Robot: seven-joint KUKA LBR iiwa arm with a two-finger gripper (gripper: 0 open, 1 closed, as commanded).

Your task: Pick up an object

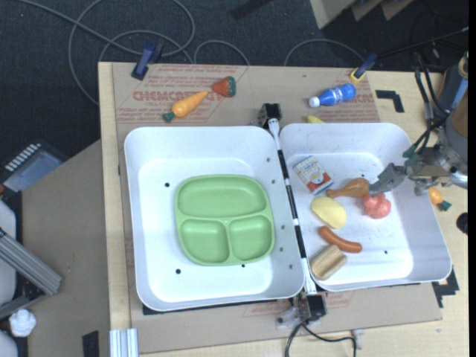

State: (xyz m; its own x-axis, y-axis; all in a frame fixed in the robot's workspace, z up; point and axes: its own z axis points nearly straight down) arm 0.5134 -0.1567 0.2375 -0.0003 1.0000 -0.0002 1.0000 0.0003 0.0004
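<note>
My pincer (388, 178) hangs over the right shallow white plastic bin (416, 262), just above the round pink-red toy fruit (377, 206). Its fingers stand apart, clamping nothing.

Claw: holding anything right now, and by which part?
Cannot be told. The claw sits low over the right white bin, just above the small red round toy fruit; no object shows between its tips.

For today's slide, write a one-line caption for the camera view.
Robot hand hovers by a red ball in the right white bin; green divided plate in the left bin.
</note>
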